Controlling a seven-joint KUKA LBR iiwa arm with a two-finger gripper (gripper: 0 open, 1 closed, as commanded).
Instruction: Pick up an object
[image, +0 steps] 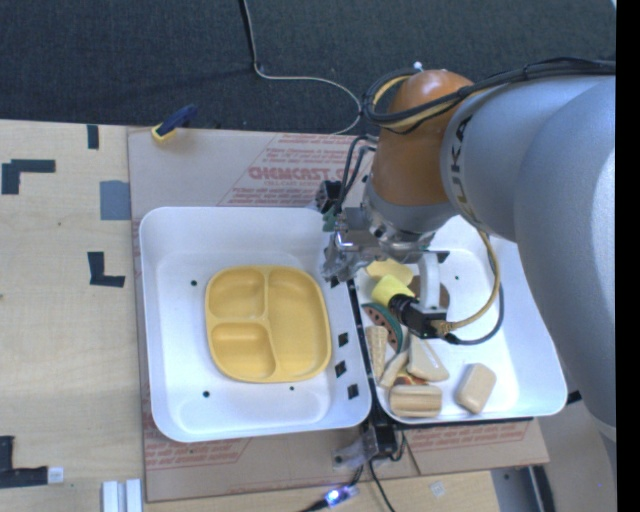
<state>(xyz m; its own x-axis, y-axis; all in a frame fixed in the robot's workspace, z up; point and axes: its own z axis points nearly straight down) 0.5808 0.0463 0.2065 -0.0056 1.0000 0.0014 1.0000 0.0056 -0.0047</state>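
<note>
Closest to the camera, the right bin (520, 330) has a little heap of toy food along its near edge: a tan bread roll (415, 401) lying on its side, a small tan oval piece (476, 387) just beside it, a pale wedge slice (428, 362) leaning on the roll, and a long stick-like piece (378, 350) against the dividing wall. They overlap so much I honestly can't sort out how many pieces there are. The left bin (160, 300) next door holds a yellow divided plate (268, 323), lying flat near the middle. Further back, the gripper (340, 258) sits low, right over the wall between the two bins, but the wrist is on top of it, so I can't tell if it's open, closed or holding anything. A pale yellow piece (390, 270) peeks out from under the wrist, mostly hidden. The big grey arm (540, 170) covers the right bin's far half. Beyond the bins is a cardboard sheet (250, 175) with red print, and a blue and yellow clip-looking thing (173, 122) at its far corner.
</note>
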